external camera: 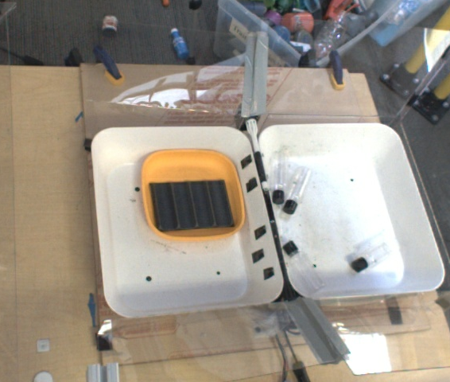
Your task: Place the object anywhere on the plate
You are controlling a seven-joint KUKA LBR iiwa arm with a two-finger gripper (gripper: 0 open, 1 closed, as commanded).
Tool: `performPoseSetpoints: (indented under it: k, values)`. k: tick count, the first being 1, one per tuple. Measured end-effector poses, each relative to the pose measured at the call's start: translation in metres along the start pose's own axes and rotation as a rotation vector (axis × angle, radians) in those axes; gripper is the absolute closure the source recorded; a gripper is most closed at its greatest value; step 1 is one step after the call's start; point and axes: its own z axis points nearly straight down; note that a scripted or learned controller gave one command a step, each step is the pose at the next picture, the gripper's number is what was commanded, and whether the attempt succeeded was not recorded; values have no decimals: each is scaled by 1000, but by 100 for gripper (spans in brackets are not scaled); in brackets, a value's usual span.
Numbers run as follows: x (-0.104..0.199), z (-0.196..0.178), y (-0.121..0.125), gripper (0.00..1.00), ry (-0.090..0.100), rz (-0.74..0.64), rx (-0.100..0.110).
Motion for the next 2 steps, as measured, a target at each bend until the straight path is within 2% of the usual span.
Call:
performPoseSetpoints:
  k: [1, 2]
  values:
    - [-1, 0, 1, 100, -1, -61, -3]
    - [-8, 1, -1, 100, -2, -419, -2]
